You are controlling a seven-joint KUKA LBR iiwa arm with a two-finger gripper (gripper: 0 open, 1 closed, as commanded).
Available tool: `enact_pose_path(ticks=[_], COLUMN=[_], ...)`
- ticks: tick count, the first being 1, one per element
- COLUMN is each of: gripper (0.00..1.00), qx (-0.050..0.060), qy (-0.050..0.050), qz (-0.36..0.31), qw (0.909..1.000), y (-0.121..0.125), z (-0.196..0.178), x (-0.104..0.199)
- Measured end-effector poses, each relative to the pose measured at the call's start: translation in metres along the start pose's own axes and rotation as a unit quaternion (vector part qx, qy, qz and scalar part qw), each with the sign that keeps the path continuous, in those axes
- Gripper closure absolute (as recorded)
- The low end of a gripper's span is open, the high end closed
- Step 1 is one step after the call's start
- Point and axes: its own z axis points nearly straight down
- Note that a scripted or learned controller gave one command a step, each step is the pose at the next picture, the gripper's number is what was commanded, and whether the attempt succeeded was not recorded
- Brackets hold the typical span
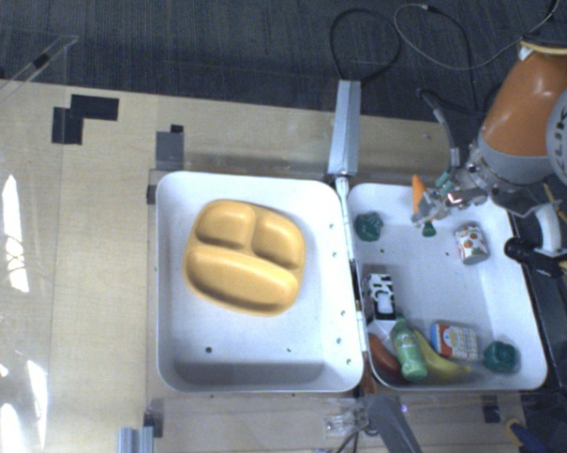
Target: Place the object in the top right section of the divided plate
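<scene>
We see the pincer (pixel 432 210) hovering in the right white bin (pixel 514 306) near an orange carrot-like piece (pixel 417 191), its opening we cannot tell; the yellow divided plate (pixel 246 256) sits well apart, so a weak grasp risks dropping mid-crossing.

The yellow divided plate (pixel 246 257) looks like smooth, slightly shiny plastic. The two white bins (pixel 259 361) look smooth and matt. The pale bench top (pixel 93 288) looks like light wood. The green bottle (pixel 408 352) looks glossy.
</scene>
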Motion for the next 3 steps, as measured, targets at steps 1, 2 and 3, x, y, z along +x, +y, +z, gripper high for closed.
enact_pose_path(ticks=[1,2,3], gripper=[1.00,1.00,1.00], qx=[0.000,-0.001,0.000], qy=[0.001,0.000,0.000], qz=[-0.037,-0.109,-0.048], qw=[0.9993,0.9940,0.9988], y=[0.030,-0.002,-0.060], z=[0.013,-0.123,-0.142], x=[0.057,0.083,0.079])
